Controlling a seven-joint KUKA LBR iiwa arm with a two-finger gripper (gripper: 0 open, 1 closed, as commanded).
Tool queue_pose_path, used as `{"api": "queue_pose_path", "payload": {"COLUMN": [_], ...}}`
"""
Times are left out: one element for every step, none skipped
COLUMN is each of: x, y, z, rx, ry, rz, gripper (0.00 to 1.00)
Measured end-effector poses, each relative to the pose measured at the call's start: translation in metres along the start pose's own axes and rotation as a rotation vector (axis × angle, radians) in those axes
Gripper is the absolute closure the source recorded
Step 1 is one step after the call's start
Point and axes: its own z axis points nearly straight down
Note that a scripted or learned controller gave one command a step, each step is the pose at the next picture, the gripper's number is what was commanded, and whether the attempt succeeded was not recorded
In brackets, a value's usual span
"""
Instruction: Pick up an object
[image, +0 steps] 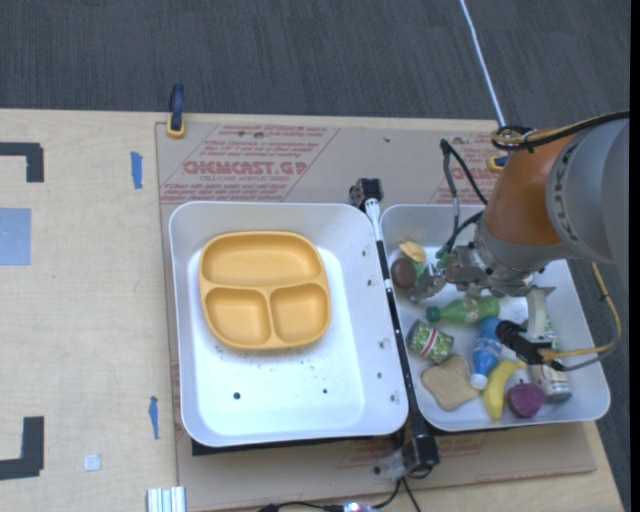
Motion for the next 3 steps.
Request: {"api": "queue_pose_path", "payload": {"x": [0.0, 0.0, -0.003], "y": [0.002, 0.002, -0.058], "z": [-0.012, -0.011, -0.001], "rx": [-0.005, -0.004, -0.002], "ry": [-0.001, 0.0, 0.001], "rz": [0.0, 0.0, 0.0], "gripper": [1.0, 0.0, 0.0]}}
